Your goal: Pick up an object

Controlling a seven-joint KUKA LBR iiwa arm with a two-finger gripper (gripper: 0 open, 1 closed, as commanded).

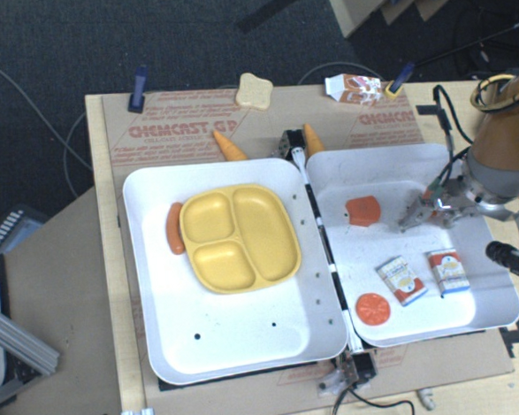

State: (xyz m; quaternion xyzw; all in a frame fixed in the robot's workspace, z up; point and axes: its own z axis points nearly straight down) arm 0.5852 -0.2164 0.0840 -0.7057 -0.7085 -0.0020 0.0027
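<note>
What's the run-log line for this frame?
arm: over right white bin | gripper: beside red block, nothing held | left bin: yellow divided plate | task: pending

**A robot test bench in a lab**

This is a research lab, not a kitchen. A grey arm with an orange band [501,145] reaches over a plywood bench [121,256] protected by brown masking paper printed "CHEMCAST GP" [183,128]. Two shallow white bins [252,353] sit clamped side by side, holding toy food and a yellow divided plate [240,237]. Blue clamps [137,88] grip the board's far edge. Loose cables [21,95] trail over dark carpet [53,39] below.
</note>
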